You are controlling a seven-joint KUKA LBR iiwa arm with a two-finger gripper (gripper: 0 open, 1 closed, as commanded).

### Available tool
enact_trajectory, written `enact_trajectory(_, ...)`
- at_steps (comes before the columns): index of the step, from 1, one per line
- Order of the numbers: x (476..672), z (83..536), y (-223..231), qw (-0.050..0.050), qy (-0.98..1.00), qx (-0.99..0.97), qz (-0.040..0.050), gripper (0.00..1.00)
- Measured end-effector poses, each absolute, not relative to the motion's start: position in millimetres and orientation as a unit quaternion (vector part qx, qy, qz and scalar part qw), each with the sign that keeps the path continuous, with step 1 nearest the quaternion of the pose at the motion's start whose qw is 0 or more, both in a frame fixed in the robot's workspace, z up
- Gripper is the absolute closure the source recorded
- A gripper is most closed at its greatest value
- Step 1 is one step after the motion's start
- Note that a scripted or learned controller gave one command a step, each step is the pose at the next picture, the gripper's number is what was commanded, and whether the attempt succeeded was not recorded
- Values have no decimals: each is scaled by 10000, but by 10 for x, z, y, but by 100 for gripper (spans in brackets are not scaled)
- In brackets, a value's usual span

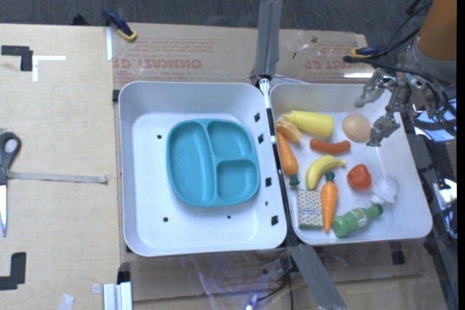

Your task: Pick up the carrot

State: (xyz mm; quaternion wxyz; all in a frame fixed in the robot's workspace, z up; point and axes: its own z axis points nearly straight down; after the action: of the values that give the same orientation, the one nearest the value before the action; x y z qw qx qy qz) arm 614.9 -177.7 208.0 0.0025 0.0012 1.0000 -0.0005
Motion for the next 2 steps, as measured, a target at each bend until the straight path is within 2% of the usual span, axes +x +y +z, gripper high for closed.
enact_trajectory(1, 5494, 925, -1553, 17, 9835, -1806, -5, 0)
enact_trajectory(2, 4987, 1022, -1003, 218, 9777, -2087, -81, 0)
